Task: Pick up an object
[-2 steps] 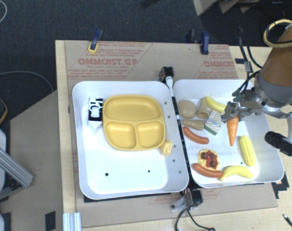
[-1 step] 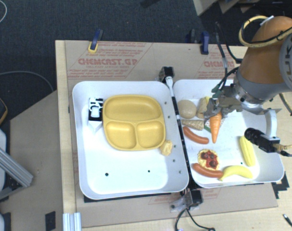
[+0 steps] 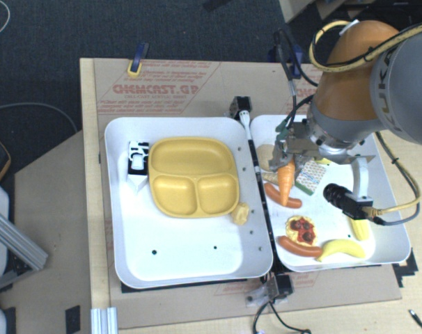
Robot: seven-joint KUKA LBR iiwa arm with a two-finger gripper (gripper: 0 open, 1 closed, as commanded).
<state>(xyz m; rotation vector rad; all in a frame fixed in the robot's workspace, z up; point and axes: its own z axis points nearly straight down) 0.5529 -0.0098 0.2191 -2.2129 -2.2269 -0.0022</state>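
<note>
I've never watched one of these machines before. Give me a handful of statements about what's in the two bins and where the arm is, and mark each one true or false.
1. The yellow divided tray lies in the left bin. True.
2. The banana lies in the left bin. False: it lies in the right bin, near its front edge.
3. The arm's gripper is above the right bin, close to the carrot. True.
4. The carrot is blue. False: it is orange.
5. The small pizza slice lies between the carrot and the banana. True.
6. The yellow divided tray is piled with toy food. False: its compartments have nothing in them.
</note>
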